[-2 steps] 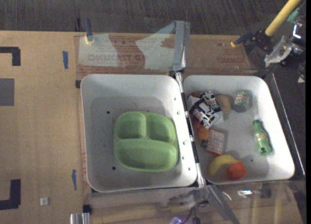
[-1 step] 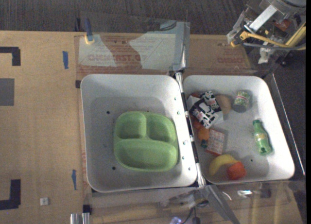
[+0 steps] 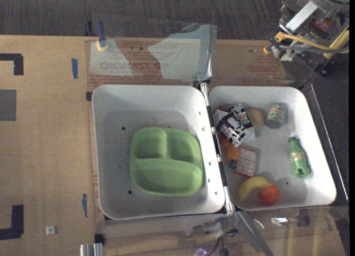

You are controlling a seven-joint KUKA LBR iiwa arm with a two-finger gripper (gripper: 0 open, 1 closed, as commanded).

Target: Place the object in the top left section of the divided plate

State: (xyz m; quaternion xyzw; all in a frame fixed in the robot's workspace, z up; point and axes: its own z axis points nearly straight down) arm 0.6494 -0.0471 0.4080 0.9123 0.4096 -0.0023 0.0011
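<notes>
On the left bin (image 3: 105, 110), the green divided plate (image 3: 166, 161) sits unloaded. Right bin (image 3: 319, 138) items crowd together: a mis-grasp may lift a neighbour. Pincer (image 3: 299, 24) state cannot be told; nothing held visibly.

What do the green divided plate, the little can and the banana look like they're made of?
Green divided plate: probably matte moulded plastic, given its even colour and soft rounded ridges. Can: looks like metal with a printed label. Banana: uniform glossy yellow, possibly a plastic toy.
</notes>
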